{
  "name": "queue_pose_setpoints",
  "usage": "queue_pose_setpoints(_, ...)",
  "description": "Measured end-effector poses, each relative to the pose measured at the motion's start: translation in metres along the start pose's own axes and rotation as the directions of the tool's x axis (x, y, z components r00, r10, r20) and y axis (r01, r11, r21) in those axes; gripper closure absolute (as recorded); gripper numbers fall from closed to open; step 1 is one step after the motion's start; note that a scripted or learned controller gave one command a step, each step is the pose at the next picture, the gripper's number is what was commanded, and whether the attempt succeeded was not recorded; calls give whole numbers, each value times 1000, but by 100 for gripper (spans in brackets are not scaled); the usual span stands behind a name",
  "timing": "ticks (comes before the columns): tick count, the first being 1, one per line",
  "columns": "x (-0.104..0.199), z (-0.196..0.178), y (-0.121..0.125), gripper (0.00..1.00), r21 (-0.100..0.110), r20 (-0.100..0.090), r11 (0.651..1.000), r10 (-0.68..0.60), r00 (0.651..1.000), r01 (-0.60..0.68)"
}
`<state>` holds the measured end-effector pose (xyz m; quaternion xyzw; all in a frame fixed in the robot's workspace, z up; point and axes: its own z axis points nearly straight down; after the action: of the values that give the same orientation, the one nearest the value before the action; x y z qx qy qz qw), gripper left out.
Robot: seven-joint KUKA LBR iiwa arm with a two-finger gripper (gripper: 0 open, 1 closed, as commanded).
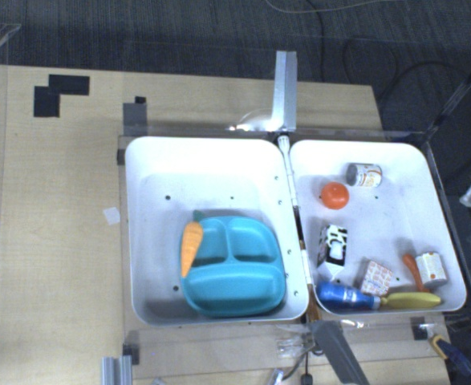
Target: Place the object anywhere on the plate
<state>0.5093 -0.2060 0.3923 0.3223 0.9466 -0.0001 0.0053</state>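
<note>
**No lettering coming through clearly**

Nothing is reading legibly from where I am standing. The small can, the black-and-white carton, the patterned packet and the little box are all showing printing, but it is blurring too small to make out.

bins: 2 | plate: 1 | carrot: 1 | other items (right bin): 8

We see a pale wood bench with black patches, dark grey carpet beyond it, and a thin cable lying looped on that carpet
</note>
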Motion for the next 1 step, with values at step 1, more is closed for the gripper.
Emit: queue_pose_setpoints(1,-9,37,9,0,0,-1,993,-115,993,115)
